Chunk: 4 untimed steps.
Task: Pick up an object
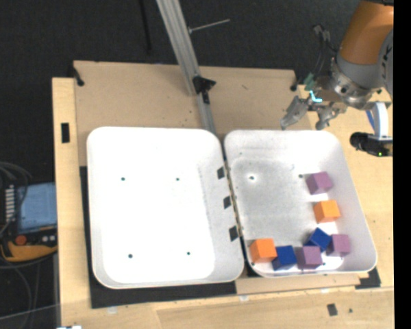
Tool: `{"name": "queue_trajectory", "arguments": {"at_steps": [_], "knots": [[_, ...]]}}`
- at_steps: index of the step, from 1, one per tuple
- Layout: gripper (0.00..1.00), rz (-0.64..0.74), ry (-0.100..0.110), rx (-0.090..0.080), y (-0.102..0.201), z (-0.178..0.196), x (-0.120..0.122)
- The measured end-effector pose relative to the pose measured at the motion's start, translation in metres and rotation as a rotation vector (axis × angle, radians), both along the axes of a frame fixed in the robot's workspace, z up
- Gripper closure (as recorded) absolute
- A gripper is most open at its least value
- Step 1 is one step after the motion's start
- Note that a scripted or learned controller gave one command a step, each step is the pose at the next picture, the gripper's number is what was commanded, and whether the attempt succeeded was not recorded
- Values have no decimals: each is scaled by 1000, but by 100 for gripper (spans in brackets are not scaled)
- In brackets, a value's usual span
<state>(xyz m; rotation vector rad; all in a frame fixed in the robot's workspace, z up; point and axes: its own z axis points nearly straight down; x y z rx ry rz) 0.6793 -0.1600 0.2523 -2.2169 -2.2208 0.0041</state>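
Blocks are found piled up in the right bin [288, 149], mostly toward the lower right of the frame. A purple block [319, 182] is set near the bin's right wall, with an orange block [327, 210] just below it. Along the bottom edge, another orange one [264, 249], a blue one [285, 257], a purple one [309, 256], a second blue one [320, 238] and one more purple one [341, 244] are bunched close together. The left bin [154, 204] is seen in the middle left. The gripper [308, 117] is held at the upper right, above the far rim of the right bin, well apart from the blocks. Its fingers look spread, with nothing pinched between them.
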Motion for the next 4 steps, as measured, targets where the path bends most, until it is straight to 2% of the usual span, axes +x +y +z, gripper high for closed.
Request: {"name": "queue_trajectory", "arguments": {"at_steps": [1,2,4], "knots": [[0,3,-4,-4,-1,4,1],[0,2,-1,-2,3,-58,-3],[0,-1,-1,-3,2,-151,-6]]}}
